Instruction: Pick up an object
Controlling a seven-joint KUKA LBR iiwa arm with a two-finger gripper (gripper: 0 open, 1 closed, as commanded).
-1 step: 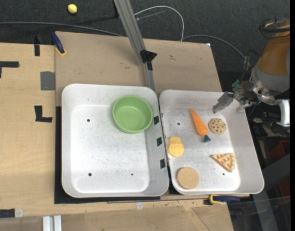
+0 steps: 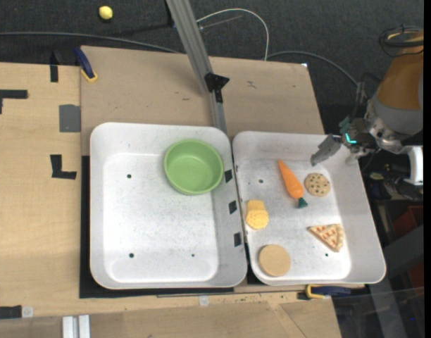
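White left bin [image 2: 110, 189]: green bowl [image 2: 194, 166] | right bin [image 2: 360, 245]: carrot [image 2: 291, 179], cookie [image 2: 317, 184] | jaws [image 2: 327, 151]: state unclear

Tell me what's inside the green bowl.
The green bowl sits in the left bin. Its visible interior shows just plain green surface, nothing resting in it. The bin floor beneath the bowl is covered, so that can't be checked.
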